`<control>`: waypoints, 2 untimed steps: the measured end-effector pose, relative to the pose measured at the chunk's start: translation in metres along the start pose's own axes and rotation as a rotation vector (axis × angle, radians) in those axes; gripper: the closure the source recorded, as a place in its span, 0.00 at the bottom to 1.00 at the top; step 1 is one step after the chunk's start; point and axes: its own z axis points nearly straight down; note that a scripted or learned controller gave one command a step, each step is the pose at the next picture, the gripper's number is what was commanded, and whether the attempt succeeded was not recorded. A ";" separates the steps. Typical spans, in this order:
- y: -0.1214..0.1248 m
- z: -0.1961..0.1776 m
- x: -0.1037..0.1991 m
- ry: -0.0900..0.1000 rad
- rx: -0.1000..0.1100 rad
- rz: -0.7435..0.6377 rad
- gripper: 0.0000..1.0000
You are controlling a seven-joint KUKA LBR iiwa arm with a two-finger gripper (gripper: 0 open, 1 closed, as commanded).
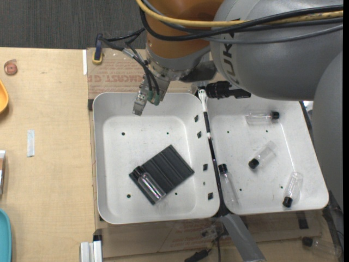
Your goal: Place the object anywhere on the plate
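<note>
Left bin: a dark ribbed plate lies flat near the middle of the floor, turned at a diagonal. A clear vial with a black cap rests on the plate's lower-left corner, lying on its side along the edge. Judged from this, the task's object is already on the plate; the ribbing probably keeps it from rolling off.

Right bin: four more capped vials, all on their sides. One is near the top, one mid-floor, one at the lower right, and one is tucked against the left wall, likely where it rolled to a stop.

Gripper: hangs over the upper-left part of the left bin, near its back rim, well apart from the plate and vial. The tip is narrow, fingers together or nearly so, though the slant of the view makes this a soft reading. Nothing visible between them.

The arm's grey bulk and orange band sit above the bins' back edge, cables looping round.

Counter to the left carries small odds and ends well clear of the work.

Judgement: placement looks done; vial sits close to the plate's edge, so a knock could tip it off.
</note>
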 end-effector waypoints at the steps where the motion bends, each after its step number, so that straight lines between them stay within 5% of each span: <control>1: -0.012 -0.002 0.027 0.001 0.000 -0.239 1.00; 2: -0.015 0.051 0.034 0.001 0.000 -0.314 1.00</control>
